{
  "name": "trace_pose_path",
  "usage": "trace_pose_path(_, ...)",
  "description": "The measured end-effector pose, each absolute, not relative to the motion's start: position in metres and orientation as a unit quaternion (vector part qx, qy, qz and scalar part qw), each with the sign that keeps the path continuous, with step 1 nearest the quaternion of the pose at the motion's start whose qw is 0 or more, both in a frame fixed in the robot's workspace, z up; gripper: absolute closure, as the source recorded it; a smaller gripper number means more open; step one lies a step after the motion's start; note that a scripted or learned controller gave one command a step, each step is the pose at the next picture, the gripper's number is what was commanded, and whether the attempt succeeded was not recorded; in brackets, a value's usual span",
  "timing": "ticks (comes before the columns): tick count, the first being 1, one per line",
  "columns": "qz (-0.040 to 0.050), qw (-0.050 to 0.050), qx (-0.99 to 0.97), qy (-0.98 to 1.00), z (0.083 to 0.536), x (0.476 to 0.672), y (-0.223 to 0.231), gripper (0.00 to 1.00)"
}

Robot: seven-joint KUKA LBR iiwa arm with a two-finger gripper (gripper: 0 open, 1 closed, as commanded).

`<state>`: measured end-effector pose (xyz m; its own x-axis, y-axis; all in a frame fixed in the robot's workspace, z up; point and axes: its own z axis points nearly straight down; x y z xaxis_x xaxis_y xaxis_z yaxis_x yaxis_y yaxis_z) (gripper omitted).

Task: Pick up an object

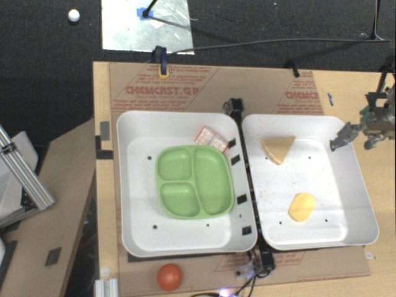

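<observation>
1. Lying under everything is a tan bench [346, 91] with printed cardboard on top, set against dark carpet; a shiny foil sheet [145, 17] lies on the carpet beyond the bench, and a small white ball [74, 15] sits to the left of that sheet.
2. Two shallow white bins sit side by side; the left bin [133, 166] serves as the landmark, and the right bin [352, 184] touches its right edge, with black clips along the seam.
3. Inside the left bin, a green divided plate [193, 181] fills the middle, and a small pink-and-white packet [211, 138] lies just beyond the plate's far rim.
4. Right of the left bin, in the right bin, a tan wedge [278, 148] lies toward the far side and a yellow rounded piece [301, 207] toward the near side, well apart.
5. In front of the left bin, an orange-red ball [169, 276] rests on the bench.
6. The gripper [371, 129] hangs over the right bin's far right rim, away from both pieces; whether it is spread or closed cannot be told.
</observation>
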<state>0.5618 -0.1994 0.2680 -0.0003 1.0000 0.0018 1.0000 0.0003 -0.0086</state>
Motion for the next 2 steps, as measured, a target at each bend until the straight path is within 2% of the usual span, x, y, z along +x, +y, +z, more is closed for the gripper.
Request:
trace_pose_path(1,-0.0003,-0.001,-0.706,-0.708,0.274,0.564,-0.199,0.0)
trace_pose_path(2,0.0007,0.001,-0.706,-0.708,0.212,0.568,-0.197,0.0)
